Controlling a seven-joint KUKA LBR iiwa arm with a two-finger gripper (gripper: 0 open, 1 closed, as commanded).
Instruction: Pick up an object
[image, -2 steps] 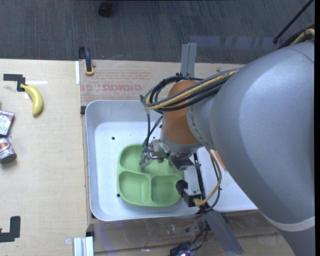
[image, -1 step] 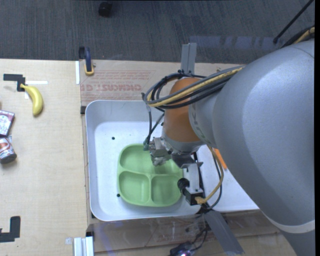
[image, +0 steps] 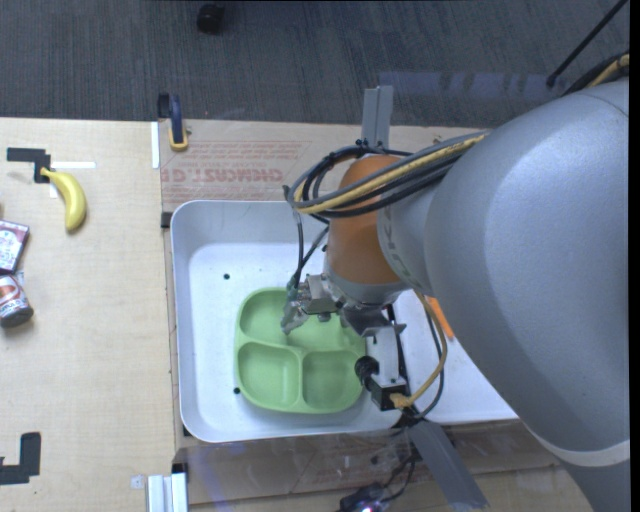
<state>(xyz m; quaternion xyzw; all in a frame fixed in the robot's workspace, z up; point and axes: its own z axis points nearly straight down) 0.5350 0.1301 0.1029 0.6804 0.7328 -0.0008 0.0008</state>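
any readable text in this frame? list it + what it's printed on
"CHEMICAL GU…", red print seen mirrored or upside down on the cardboard sheet behind the white bin; only partly legible, so uncertain.
Packet at the left edge: label too blurred to read.
Can below it: label too blurred to read.

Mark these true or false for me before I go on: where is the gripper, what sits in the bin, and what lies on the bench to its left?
1. The gripper is over the light green plastic divided plate. True.
2. The divided plate lies outside the shallow white bin, on the wooden bench. False: it lies inside the bin, toward the near wall.
3. A yellow banana lies on the bench left of the bin. True.
4. The banana rests on the divided plate. False: it is well apart from it, on the bench top.
5. The plate's compartments hold food. False: the ones in sight look bare.
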